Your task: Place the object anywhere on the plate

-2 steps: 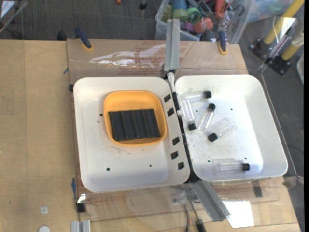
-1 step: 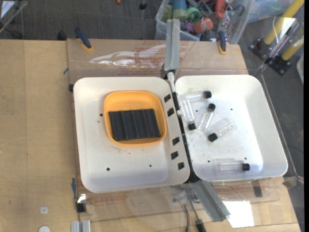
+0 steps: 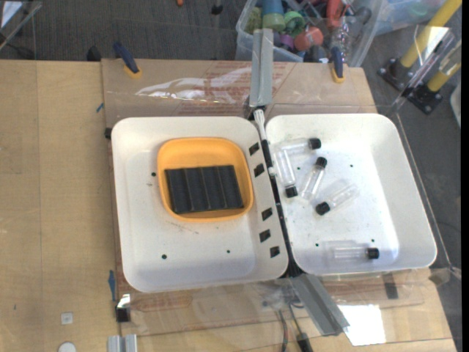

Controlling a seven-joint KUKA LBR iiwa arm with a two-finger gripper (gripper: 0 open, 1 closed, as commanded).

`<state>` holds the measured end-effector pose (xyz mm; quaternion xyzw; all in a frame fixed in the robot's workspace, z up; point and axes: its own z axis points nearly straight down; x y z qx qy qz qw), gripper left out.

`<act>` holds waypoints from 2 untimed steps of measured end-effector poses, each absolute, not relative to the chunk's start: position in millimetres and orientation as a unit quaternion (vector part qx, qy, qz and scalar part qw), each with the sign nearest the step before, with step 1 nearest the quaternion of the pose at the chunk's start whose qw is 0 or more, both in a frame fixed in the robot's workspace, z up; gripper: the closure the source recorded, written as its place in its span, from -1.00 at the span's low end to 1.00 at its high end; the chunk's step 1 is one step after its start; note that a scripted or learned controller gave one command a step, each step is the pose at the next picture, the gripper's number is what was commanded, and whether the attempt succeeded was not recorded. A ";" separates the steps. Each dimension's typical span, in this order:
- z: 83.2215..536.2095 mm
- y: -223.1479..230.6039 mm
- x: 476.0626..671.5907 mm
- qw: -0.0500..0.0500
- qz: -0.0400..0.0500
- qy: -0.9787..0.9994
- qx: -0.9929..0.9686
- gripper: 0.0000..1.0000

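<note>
While the orange plate (image 3: pixel 201 146) is seated in the left bin (image 3: pixel 139 255), black-capped clear vials (image 3: pixel 314 178) are scattered in the right bin (image 3: pixel 381 182), the front vial (image 3: pixel 350 253) laid crosswise, cap rightward.

A: Where did the cam sit?

B: One fixed view, mounted above the bench (image 3: pixel 51 196), looking down at a slant. Far side of the bench ran along the top of the frame, near side along the bottom.

A: Framing?

B: Both bins fit whole. Left bin (image 3: pixel 139 266) took centre-left, right bin (image 3: pixel 410 218) centre-right, divider (image 3: pixel 272 196) ran near the middle, leaning slightly. Bare bench filled the left side.

A: How close?

B: Mid-range. Close enough to pick out the vials (image 3: pixel 316 178) in the right bin and the orange plate (image 3: pixel 205 178) in the left. Wide enough that floor and a clear tub of clutter (image 3: pixel 311 13) showed along the top edge.
</note>
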<state>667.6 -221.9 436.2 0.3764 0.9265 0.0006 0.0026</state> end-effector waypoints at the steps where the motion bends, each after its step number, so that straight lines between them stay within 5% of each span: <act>1: 437.1 -221.7 660.5 0.002 0.001 0.979 0.202 1.00; 2: 437.2 -221.7 657.7 0.002 0.001 1.000 0.017 1.00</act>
